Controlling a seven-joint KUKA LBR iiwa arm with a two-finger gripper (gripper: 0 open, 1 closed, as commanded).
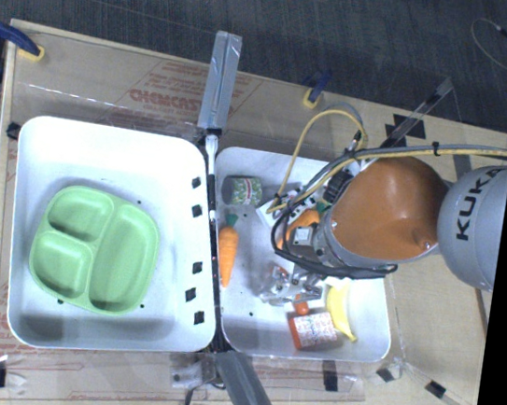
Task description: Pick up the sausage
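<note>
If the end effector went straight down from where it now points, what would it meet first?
Most likely the red-labelled packet just below the end effector, or the right bin floor beside it; depth is unclear from this slanted view.

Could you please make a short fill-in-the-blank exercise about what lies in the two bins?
1. The green tray with three compartments lies in the ____ bin.
2. The carrot lies in the right bin, close to its ____ wall.
3. The banana is ____ in colour.
4. The gripper is over the ____ bin.

Missing words: left; left; yellow; right
</note>
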